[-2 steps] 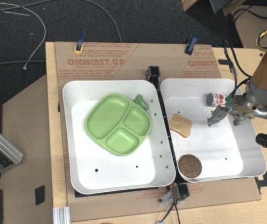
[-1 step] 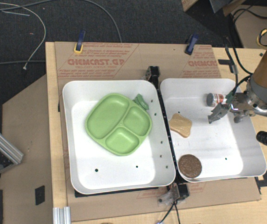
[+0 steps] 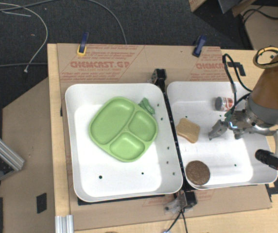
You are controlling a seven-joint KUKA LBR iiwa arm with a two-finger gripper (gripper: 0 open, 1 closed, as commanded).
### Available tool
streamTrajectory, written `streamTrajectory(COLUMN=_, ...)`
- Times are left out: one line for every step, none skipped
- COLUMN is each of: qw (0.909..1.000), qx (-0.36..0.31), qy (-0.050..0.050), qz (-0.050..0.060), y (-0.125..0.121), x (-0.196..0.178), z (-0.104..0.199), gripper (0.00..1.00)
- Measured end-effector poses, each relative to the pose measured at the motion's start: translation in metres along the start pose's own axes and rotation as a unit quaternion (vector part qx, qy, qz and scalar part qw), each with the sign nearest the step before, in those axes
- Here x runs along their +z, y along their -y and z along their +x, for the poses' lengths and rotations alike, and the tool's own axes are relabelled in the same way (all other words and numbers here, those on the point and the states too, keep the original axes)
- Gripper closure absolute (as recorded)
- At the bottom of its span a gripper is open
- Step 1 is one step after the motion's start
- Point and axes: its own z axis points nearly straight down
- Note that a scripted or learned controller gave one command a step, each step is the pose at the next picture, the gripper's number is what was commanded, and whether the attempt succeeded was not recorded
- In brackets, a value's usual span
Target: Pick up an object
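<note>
In the right bin (image 3: 241,166) lie a tan bread-like slab (image 3: 188,130) at the left, a brown round disc (image 3: 198,173) at the front left corner, and a small grey and red can (image 3: 224,102) on its side toward the back. My gripper (image 3: 227,130) hangs over the middle of this bin, to the right of the tan slab and just in front of the can. It is open and nothing sits between its fingers (image 3: 216,130).
The left bin (image 3: 80,169) holds a green divided plate (image 3: 124,128) with a small green piece (image 3: 147,106) at its back right edge. A black divider (image 3: 170,130) runs between the bins. Cables (image 3: 232,74) trail behind the wrist.
</note>
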Motion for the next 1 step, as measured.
streamTrajectory(qw=1.0000, qx=0.000, qy=0.000, qz=-0.001, y=0.0004, x=0.0528, z=0.0007, gripper=0.00)
